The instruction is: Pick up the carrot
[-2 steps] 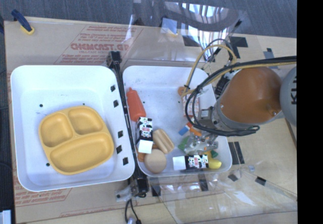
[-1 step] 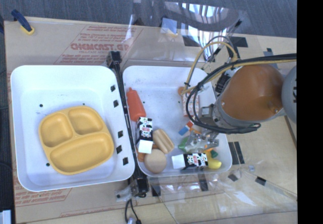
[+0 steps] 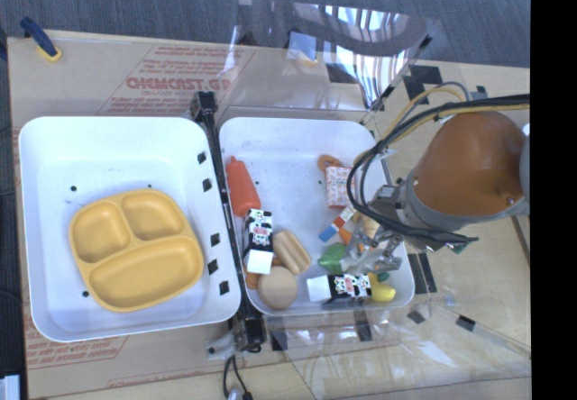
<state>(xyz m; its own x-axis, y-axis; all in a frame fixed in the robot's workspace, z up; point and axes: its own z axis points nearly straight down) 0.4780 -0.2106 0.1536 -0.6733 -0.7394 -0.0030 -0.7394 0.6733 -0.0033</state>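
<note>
The carrot (image 3: 242, 188), a long orange piece, lies along the left wall of the right bin (image 3: 297, 132), its tip pointing toward the far side. My gripper (image 3: 368, 256) hangs low over the near right part of that bin, above a green toy (image 3: 333, 256) and a small milk carton (image 3: 343, 286). It is well to the right of the carrot, with other toys in between. The orange wrist band (image 3: 469, 164) covers much of the bin's right side.
Beside the carrot lie another milk carton (image 3: 259, 231), a hot dog bun (image 3: 291, 250) and a tan egg (image 3: 278, 287). A pink packet (image 3: 337, 185) lies further back. The left bin (image 3: 54, 141) holds a yellow divided plate (image 3: 135, 250).
</note>
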